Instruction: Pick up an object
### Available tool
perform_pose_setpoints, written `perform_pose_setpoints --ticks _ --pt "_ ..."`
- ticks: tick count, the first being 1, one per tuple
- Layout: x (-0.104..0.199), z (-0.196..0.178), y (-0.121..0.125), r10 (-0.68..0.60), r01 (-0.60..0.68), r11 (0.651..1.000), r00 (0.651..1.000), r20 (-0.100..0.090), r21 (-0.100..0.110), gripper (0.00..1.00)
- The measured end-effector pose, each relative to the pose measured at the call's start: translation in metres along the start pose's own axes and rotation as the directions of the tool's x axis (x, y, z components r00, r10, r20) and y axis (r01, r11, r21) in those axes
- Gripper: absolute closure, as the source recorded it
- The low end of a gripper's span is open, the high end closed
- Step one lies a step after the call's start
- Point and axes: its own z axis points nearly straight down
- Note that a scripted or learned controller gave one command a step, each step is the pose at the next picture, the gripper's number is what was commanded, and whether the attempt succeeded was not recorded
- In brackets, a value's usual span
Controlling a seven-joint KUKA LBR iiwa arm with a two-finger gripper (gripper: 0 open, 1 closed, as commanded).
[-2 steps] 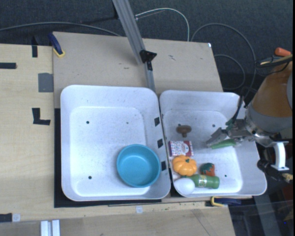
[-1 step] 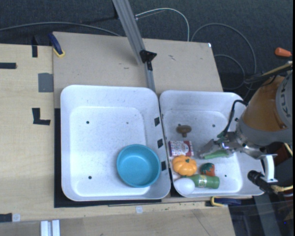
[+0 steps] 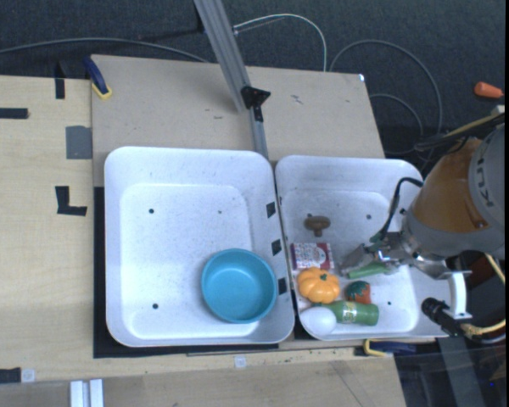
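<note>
Camera view showed the two-finger gripper [image 3: 356,264], finger state indeterminate, beside a small red-and-white printed packet [image 3: 311,255] whose label was too blurred to read.

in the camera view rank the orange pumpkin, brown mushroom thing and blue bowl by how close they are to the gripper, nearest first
Measured from the gripper in the right bin:
1. Orange pumpkin, just to its left and slightly toward the near edge.
2. Brown mushroom-shaped piece, up and to the left, farther back in the same bin.
3. Blue bowl, well to the left, in the left bin.
</note>
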Motion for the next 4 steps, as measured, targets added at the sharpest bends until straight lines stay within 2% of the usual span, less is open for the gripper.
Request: perform_pose_setpoints --ticks 1,3,4 --pt "0.001 -0.010 0.000 -0.001 0.001 1.000 1.000 -0.003 0.001 1.00" --pt "-0.012 -0.126 0.000 0.000 0.000 1.000 1.000 0.000 -0.005 1.00" --pt "-0.012 -0.170 0.001 -0.001 0.001 1.000 1.000 0.000 -0.005 1.00"
